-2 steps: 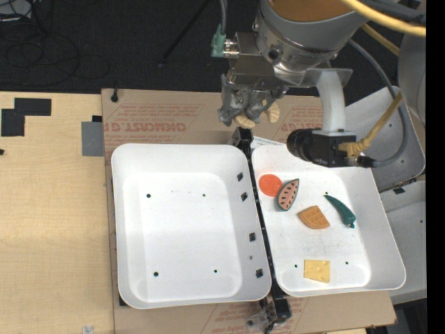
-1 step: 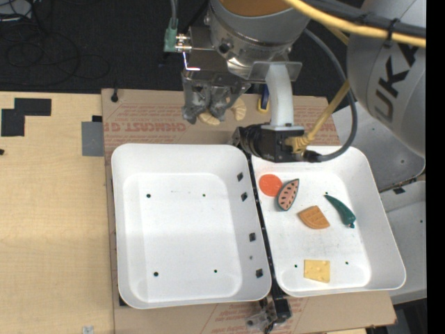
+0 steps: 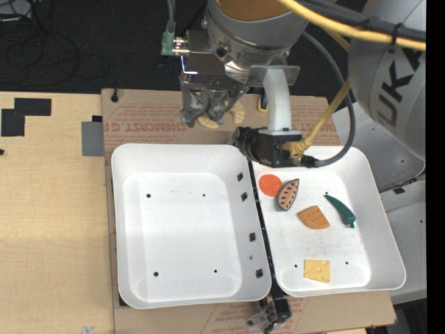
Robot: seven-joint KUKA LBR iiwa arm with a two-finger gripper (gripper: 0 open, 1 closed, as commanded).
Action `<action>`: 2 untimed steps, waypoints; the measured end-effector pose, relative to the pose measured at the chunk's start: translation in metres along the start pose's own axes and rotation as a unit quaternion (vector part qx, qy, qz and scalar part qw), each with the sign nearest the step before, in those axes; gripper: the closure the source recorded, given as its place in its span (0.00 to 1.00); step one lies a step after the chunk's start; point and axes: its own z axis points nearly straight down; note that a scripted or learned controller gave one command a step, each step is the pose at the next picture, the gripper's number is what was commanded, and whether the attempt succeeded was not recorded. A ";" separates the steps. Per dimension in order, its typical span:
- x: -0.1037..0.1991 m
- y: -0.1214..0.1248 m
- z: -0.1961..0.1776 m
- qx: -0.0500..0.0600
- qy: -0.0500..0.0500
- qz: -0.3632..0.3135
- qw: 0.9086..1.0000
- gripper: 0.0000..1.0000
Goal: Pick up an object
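Gripper (image 3: 211, 111) sits above the far rim of the left bin (image 3: 132, 186), its fingers closed on a pale, cream-coloured object (image 3: 221, 117) — I see it poking out below and to the right of the fingertips, long axis roughly across the view. In the right bin (image 3: 379, 256) lie an orange disc (image 3: 270, 184), watermelon slice (image 3: 287, 194), green pepper (image 3: 341, 209), brown wedge (image 3: 313, 218) and yellow cheese square (image 3: 317, 271).

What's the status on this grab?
Gripper raised above the left bin's far edge, shut on a pale object. Tomato slice, watermelon slice, bread, green piece, cheese in right bin. Nothing obstructing.
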 end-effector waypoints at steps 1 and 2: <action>0.001 0.004 0.000 -0.001 0.000 -0.001 1.000 1.00; 0.000 -0.012 0.000 0.000 0.000 0.000 1.000 1.00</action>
